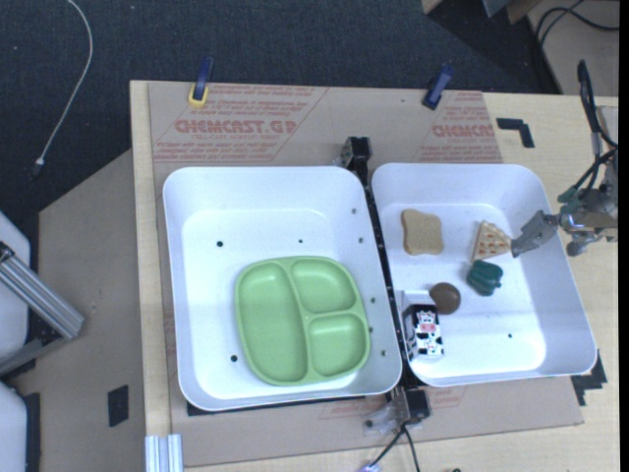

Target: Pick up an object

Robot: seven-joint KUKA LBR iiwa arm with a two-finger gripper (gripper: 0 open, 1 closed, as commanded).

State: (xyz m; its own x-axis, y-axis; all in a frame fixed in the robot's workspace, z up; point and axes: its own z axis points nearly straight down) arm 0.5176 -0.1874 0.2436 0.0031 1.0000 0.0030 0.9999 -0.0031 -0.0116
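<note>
A small part of the robot arm is seen at the right edge of the camera view, about halfway down. Its grey metal two-finger gripper (536, 232) is extended leftward and slightly downward at a slant. One grey tip is seen clearly. Dark cables are seen rising above the wrist.

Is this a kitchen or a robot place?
Probably a robot lab, not a kitchen: two white bins clamped to a bench, toy food like a bread slice, and a metal hand reaching in.
</note>
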